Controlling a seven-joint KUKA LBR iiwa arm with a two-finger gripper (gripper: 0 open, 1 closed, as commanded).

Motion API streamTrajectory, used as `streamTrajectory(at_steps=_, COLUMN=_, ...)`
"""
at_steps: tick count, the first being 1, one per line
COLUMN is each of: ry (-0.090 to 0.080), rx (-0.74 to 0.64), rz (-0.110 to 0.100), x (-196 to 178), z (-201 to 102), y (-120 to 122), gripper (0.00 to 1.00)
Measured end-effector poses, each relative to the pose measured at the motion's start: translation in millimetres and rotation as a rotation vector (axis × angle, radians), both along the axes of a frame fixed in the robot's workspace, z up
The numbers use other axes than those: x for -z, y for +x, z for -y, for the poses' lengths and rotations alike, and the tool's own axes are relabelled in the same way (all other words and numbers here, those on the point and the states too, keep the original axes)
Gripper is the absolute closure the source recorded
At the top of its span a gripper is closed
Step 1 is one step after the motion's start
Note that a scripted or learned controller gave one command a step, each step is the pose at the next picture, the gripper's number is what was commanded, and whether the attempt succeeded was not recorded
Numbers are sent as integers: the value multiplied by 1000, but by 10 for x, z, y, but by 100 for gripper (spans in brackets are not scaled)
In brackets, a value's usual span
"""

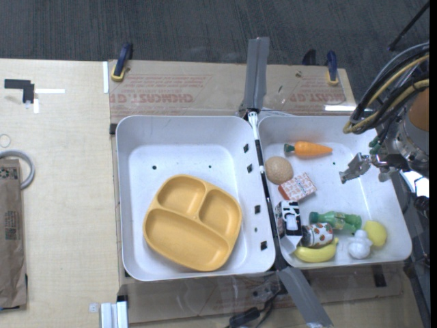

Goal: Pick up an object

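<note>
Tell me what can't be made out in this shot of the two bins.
- Gripper, camera view: too small and blurred to read its finger state.
- Arm, camera view: cut off by the right edge.
- Small items beside the banana: crowded together, identities unclear.
- Brown bag: cut off by the left edge.

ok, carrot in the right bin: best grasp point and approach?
Take the carrot across its thick orange middle, coming straight down. It lies flat and alone near the bin's far wall, long axis left-right with the green top at the left, so fingers should close front-to-back. The gripper hangs nearby to its right.
</note>
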State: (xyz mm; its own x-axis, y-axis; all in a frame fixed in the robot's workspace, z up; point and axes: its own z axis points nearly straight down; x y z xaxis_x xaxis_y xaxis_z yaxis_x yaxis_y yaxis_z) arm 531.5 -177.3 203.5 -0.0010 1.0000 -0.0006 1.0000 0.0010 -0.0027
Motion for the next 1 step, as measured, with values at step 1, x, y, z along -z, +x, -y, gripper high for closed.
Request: streamTrajectory(at_steps=1, ry=-1, rx=-158, rz=2, x=400, z=-22, y=650, gripper=0)
